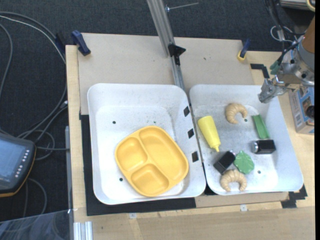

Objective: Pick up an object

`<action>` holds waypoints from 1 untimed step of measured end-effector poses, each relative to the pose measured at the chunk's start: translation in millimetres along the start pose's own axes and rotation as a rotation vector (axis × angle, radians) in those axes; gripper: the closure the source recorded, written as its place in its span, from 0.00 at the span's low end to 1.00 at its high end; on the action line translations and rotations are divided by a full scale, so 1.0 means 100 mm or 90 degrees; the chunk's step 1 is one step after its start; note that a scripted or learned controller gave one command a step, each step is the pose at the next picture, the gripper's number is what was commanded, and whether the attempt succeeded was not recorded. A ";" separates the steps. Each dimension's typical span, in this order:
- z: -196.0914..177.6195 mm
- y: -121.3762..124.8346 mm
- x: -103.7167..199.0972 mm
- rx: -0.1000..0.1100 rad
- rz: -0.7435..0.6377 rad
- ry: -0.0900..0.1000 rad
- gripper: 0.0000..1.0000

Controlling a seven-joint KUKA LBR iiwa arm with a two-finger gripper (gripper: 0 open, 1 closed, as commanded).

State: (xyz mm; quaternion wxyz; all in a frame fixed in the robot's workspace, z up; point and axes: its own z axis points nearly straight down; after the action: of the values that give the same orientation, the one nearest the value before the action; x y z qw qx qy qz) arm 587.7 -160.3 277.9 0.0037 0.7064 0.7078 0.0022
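On the bench, the gripper point(266, 92) hangs at two o'clock over the right bin point(287, 156), its state unclear, probably approaching; next it must descend on the croissant point(235, 112).

**My arm at the right edge**

I reach in from the right side of the view, my grey metal wrist hung with loose cables and angled down and to the left. My two-finger metal gripper point(265, 94) sits at the end of it, pointing down-left. Its tips are small and blurred, and nothing shows between them.
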 end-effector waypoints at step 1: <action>0.01 0.18 0.55 0.003 -0.003 0.002 1.00</action>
State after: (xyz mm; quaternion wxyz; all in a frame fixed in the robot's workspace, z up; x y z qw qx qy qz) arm 605.4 -105.2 276.5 0.0012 0.7045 0.7097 0.0016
